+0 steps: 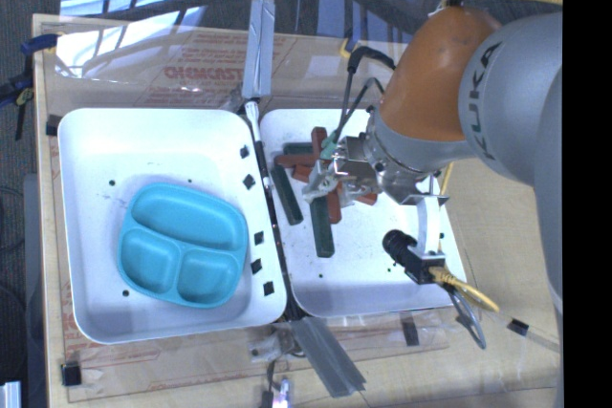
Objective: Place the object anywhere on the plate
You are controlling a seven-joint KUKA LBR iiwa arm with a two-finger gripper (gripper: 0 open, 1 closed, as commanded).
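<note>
Blue plate (pixel 182 246) lies bare in the left bin (pixel 86 148); the sticks (pixel 320 205) remain under the gripper (pixel 330 175), finger state untellable.

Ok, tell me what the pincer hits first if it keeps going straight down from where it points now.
Most likely the pile of dark green and reddish-brown sticks in the right bin. The pincer sits right above that pile, pointing down into it. Its height above the sticks is unclear from this slanted view.
</note>
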